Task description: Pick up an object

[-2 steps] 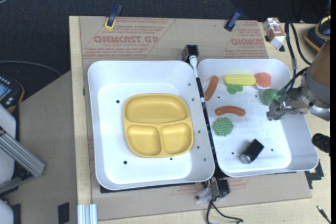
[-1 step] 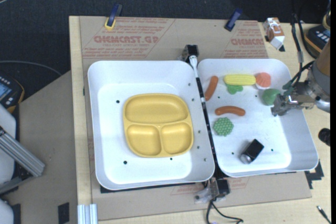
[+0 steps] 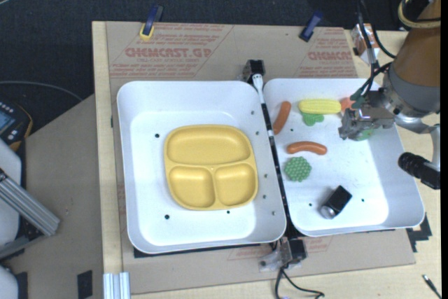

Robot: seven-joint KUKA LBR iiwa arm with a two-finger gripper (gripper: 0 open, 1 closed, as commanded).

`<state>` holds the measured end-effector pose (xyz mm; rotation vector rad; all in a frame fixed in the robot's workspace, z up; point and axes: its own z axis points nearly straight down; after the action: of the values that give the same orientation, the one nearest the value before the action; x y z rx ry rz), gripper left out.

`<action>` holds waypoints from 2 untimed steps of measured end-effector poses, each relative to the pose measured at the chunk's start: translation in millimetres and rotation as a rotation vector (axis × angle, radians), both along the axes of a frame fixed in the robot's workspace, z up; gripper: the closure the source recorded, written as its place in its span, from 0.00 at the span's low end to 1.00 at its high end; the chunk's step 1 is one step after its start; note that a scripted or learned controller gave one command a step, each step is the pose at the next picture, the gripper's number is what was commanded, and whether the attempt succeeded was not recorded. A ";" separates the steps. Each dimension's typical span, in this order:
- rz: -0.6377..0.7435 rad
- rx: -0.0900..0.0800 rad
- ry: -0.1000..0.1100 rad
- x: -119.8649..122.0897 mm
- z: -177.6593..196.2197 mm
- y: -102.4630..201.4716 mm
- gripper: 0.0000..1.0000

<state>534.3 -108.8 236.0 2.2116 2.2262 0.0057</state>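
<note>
Approach step, judged: pincer hangs low at 3 o'clock in the right bin, beside the corn cob at 12 o'clock; whether it is apart or together cannot be told. Next move needs centring over one item. Bin wall close; open floor toward 6 o'clock.
</note>
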 end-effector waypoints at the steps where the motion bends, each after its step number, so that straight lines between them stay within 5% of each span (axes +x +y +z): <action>1: 0.000 0.000 0.002 28.7 -14.2 50.5 1.00; 2: 0.000 0.001 0.000 50.3 -2.1 101.6 1.00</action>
<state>584.6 -7.2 233.9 2.2120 2.2268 0.0069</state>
